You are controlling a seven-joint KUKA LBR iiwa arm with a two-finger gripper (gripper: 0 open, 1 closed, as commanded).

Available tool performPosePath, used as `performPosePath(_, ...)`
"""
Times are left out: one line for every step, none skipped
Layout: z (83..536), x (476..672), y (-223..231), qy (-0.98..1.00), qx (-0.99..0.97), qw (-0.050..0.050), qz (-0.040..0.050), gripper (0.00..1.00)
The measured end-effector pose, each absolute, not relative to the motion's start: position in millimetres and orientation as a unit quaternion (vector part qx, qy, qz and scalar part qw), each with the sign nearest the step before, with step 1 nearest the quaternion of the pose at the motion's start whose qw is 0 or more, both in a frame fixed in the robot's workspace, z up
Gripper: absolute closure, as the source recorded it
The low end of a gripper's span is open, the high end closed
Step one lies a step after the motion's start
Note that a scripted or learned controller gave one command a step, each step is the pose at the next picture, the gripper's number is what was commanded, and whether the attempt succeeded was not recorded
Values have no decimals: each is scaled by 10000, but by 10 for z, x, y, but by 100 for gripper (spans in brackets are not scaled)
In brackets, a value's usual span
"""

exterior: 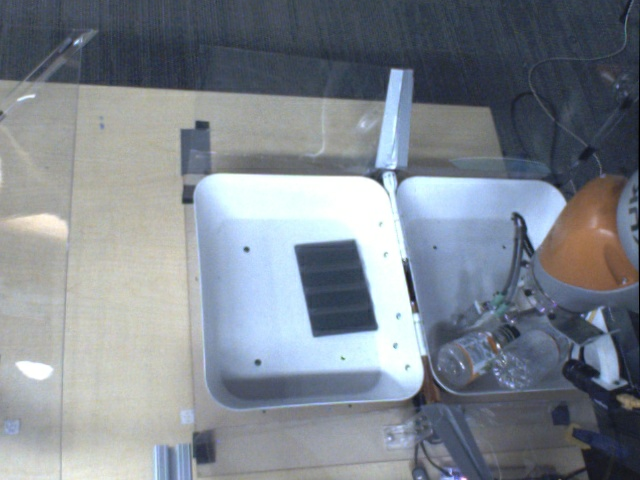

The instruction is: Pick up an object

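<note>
Camera view, looking down at a slant on bench (110,268) of pale wood grain.

Left bin (230,268): shallow, white, matte, rounded corners. Holds one dark ribbed rectangular pad (336,288), flat, lying slightly skewed near centre.

Right bin (450,228): same make, touching the left bin along a shared edge. Holds a clear plastic bottle (478,353), on its side in the near part, crinkled and glossy, with clear crumpled plastic (520,366) just beside it.

Arm (595,238): smooth orange band, grey body, reaching over right bin's right side. Gripper (505,318) low over the bin, just above the bottle, thin cables trailing alongside. Claw state: cannot tell, too small and cluttered against clear plastic to read.

Step in hand, as judged: descent or closing stage over the bottle; nothing visibly lifted yet.

Next move, as judged: needs a firm pinch across bottle's body before rising. Slippery, springy, round; likely to roll or squirt free if caught off-centre.
</note>
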State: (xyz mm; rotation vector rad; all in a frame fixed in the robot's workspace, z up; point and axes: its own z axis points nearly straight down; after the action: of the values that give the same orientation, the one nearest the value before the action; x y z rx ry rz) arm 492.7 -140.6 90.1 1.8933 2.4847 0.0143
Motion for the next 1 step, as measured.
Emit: performPosePath(895, 5375, -925, 7532, 6578, 54, 49, 0)
